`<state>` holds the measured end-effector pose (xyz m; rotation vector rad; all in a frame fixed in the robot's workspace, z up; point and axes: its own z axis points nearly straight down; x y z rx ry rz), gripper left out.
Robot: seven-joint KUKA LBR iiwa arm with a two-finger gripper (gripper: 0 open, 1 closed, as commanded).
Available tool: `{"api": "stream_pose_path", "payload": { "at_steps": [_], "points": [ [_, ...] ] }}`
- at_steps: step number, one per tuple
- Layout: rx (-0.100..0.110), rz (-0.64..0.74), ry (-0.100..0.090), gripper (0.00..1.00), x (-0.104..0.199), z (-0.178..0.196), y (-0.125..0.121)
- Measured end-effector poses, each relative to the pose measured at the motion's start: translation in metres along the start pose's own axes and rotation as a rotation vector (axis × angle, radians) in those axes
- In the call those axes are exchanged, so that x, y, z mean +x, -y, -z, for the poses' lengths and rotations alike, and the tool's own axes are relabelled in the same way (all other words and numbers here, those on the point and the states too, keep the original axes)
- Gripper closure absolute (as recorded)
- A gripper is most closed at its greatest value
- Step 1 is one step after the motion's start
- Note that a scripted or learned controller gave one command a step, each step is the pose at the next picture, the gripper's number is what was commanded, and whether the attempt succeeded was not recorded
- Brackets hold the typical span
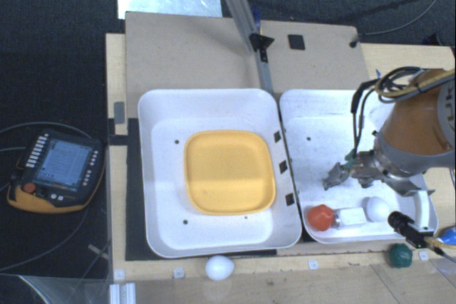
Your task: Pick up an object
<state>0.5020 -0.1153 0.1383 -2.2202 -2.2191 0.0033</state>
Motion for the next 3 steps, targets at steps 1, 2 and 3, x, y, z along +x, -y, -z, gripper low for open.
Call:
{"api": "stream_pose_path", "payload": {
  "at_steps": [1,2,3],
  "points": [
    [0.0,0.0,0.0,0.0,0.0,-0.05,0.001],
    [-0.005,0.001,0.001,1.0,0.0,-0.038,-0.001],
    [-0.007,0.001,0.001,1.0,-0.002,0.004,0.0]
  ]
}}
